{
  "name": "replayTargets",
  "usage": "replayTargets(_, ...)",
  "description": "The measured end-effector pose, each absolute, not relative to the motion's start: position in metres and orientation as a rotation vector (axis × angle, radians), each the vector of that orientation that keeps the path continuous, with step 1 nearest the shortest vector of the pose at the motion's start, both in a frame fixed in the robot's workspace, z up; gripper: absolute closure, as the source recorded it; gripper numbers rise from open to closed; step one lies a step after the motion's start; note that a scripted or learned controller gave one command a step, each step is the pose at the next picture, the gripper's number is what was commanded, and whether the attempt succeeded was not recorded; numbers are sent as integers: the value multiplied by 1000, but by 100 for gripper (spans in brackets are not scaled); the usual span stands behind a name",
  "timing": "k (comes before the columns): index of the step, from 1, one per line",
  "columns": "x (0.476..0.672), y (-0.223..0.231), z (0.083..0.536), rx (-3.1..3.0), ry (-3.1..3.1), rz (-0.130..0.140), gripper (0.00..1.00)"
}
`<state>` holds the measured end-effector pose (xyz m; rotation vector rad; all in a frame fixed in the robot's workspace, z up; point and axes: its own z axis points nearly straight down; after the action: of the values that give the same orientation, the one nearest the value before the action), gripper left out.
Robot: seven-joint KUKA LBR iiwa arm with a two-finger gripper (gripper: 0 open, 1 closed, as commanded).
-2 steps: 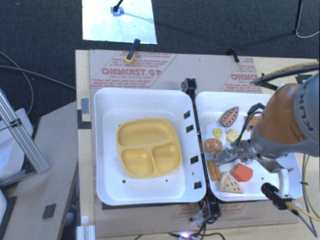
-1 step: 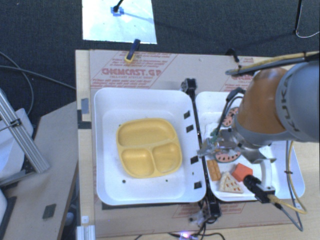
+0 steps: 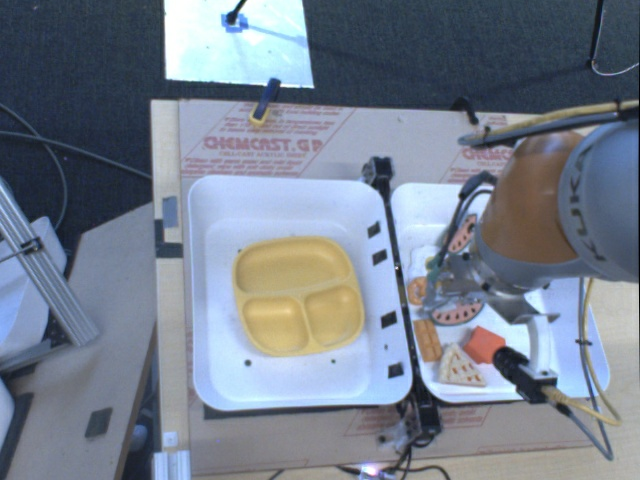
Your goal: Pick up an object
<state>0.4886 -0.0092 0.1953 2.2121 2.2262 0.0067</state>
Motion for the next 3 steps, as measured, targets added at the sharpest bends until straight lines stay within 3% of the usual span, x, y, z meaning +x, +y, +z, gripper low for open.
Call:
replayTargets(1, 488, -40, 270, 2216, 2215, 9, 100)
replayTargets(2, 485, -88, 198, 2228, 2218, -7, 100)
replayTargets(3, 487, -85, 201, 2220, 2222, 0, 0)
